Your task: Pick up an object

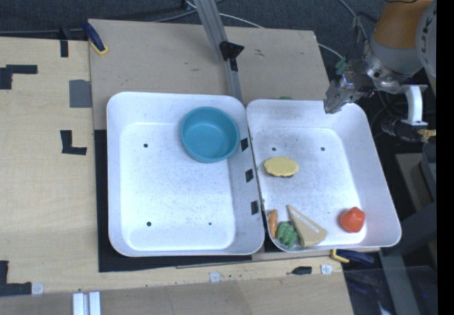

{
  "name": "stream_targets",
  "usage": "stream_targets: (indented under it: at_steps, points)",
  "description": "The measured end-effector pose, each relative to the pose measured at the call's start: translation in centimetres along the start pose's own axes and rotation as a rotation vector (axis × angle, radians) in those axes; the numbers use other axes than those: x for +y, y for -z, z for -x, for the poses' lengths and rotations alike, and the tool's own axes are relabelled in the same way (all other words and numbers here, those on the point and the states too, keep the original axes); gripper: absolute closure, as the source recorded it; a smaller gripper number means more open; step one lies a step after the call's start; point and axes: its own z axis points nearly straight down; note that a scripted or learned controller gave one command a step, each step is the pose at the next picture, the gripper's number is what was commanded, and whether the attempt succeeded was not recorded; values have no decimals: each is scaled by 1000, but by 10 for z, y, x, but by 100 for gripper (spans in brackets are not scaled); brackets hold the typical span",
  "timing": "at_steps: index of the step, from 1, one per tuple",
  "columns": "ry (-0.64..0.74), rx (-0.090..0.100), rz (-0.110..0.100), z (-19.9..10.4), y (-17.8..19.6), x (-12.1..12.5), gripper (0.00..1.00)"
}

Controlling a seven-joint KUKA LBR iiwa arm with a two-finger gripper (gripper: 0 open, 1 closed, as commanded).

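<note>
A pale wooden bench (42,164) carries two shallow white bins side by side. In the right bin (355,164) lie the things to choose from: a flat yellow piece (281,167) near the middle, a red round toy (352,219) toward the near right corner, and along the near edge a tan wedge (306,228), a green lump (286,234) and a small orange carrot (273,221) crowded together. The left bin (142,193) holds a blue bowl (209,135) at its far right. The gripper (335,102) hovers over the right bin's far right corner, holding nothing; whether it is open or closed I cannot tell.
</note>
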Motion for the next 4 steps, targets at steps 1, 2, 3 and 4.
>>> stream_targets:
  at_steps: [1, 2, 3, 4]
  points:
    - [4, 2, -3, -60, -1, -16, 100]
    - [4, 2, -4, -113, -11, -38, 100]
    - [3, 1, -4, -154, -16, -58, 100]
    - [4, 1, -5, -206, -21, -82, 100]
